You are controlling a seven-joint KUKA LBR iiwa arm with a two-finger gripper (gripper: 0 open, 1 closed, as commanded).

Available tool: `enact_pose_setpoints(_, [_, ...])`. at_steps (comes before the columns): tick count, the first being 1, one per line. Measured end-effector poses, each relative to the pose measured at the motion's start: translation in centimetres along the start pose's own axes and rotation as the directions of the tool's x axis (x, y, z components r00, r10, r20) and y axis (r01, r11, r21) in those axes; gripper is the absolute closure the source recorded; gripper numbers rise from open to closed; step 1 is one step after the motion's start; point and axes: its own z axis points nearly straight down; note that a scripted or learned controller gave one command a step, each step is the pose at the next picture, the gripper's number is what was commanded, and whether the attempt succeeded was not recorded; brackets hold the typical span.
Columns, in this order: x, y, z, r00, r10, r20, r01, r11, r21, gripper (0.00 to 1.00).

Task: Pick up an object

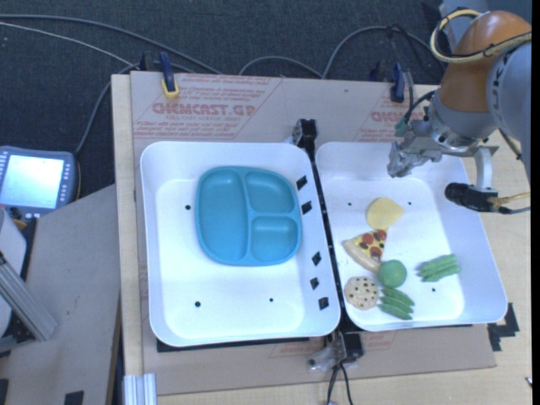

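The gripper hangs over the right bin's far side; whether its jaws are parted, I cannot tell. Yellow piece lies nearer, apart.

The grey KUKA arm, orange band above its wrist, reaches in from the right with its gripper pointing down, nothing visibly between its fingers.

Bright, even overhead light; soft shadows, slight blur.

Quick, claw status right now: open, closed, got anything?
Claw: over the right bin, above the yellow piece; nothing visible in it; open or closed cannot be told.
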Motion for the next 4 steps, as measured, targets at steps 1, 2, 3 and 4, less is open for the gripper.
enact_pose_setpoints(1, [1.0,0.3,-5.9,1.000,-0.002,0.000,0.002,1.000,-0.002,1.00])
enact_pose_setpoints(2, [1.0,0.4,-7.1,1.000,-0.001,-0.001,0.001,1.000,0.003,1.00])
enact_pose_setpoints(3, [5.0,-1.8,-8.1,1.000,-0.003,-0.004,0.003,1.000,0.009,1.00])
enact_pose_setpoints(4, [9.9,-3.9,-9.2,1.000,-0.004,-0.004,0.004,1.000,0.010,1.00])
